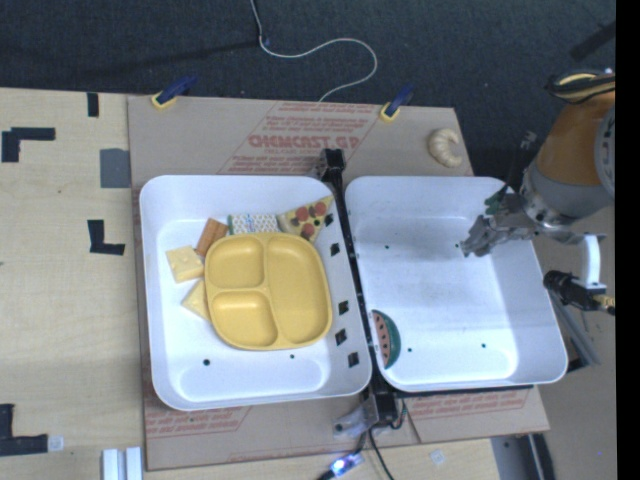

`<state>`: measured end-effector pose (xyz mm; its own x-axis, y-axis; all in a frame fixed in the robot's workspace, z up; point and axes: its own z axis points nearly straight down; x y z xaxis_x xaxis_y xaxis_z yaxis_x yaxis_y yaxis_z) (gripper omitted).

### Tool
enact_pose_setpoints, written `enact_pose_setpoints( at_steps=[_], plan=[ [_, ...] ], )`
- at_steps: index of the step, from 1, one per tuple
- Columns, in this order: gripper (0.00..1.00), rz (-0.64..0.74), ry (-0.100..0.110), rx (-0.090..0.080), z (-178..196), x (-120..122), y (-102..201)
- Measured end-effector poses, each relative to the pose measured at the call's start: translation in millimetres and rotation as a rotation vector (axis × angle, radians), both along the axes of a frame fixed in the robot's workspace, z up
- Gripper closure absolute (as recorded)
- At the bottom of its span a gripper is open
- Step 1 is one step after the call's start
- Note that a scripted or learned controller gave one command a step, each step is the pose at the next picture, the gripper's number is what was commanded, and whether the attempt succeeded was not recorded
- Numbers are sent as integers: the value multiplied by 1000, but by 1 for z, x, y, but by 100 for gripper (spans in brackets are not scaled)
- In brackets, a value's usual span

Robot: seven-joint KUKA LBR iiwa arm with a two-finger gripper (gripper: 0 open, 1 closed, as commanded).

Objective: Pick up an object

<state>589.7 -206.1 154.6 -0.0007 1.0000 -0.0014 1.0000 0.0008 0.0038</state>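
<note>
Clutter sits almost wholly in the left-hand white plastic bin (165,368): a yellow plastic divided plate (268,290) lies flat across its middle, and several small flat pieces are crowded along the plate's upper and left edges, as if pushed there by the plate's bulk. Among them I make out a pale yellow cracker-like square (184,263), a brown rectangular piece (211,234) above it, and a patterned slice that looks like toy pizza (311,214) near the bin's upper right corner. Part of another pale piece pokes out from under the plate's left rim.

The right-hand white bin (520,368) carries just one thing that I can see: a small watermelon-slice toy, red with a green rind (385,336), lying against the lower left wall, right by the divider between the bins.

The grey two-finger gripper (478,240) hangs over the upper right part of that right-hand bin, reaching in from the frame's right with the orange-banded wrist behind it. Its dark fingers are a small tangle from this angle, and I cannot tell whether they are spread or closed; nothing shows between them.

By my reckoning the pick has not happened yet. The nearest candidate is the watermelon slice, well apart from the gripper, down and to the left, and its place tight against the wall could make a clean grasp awkward.
</note>
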Motion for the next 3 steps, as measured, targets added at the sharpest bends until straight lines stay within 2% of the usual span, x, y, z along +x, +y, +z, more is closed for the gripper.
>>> enact_pose_setpoints(
  at_steps=[1,2,3],
  plan=[
    [100,1,-1,-1,54,-1,-9],
    [100,1,3,1,71,-1,-9],
    [100,6,4,3,67,26,41]
  ],
)
